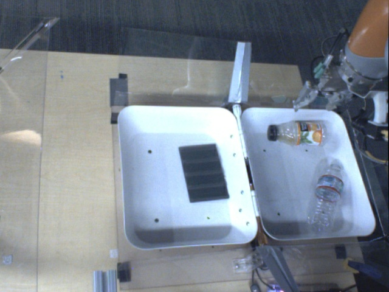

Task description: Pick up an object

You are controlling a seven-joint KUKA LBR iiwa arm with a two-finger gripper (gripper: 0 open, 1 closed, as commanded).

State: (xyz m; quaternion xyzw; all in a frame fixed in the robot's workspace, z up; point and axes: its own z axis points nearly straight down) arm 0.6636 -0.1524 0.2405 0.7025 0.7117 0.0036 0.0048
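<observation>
In the right bin (pixel 355 224) a small bottle with a black cap and an orange label (pixel 298 133) lies on its side near the back wall. A clear water bottle (pixel 327 193) lies toward the bin's right front. A dark ribbed rectangular pad (pixel 203 172) rests flat in the middle of the left bin (pixel 140 218). My gripper (pixel 302 101) hangs over the back rim of the right bin, just above and right of the orange-label bottle, apart from it. Nothing is seen in its grasp.
The arm's orange band (pixel 369 29) and wrist cables (pixel 364 111) crowd the top right corner. A metal upright (pixel 240 72) stands behind the gap between the bins. A clear panel (pixel 24 102) lies over the bench at the left.
</observation>
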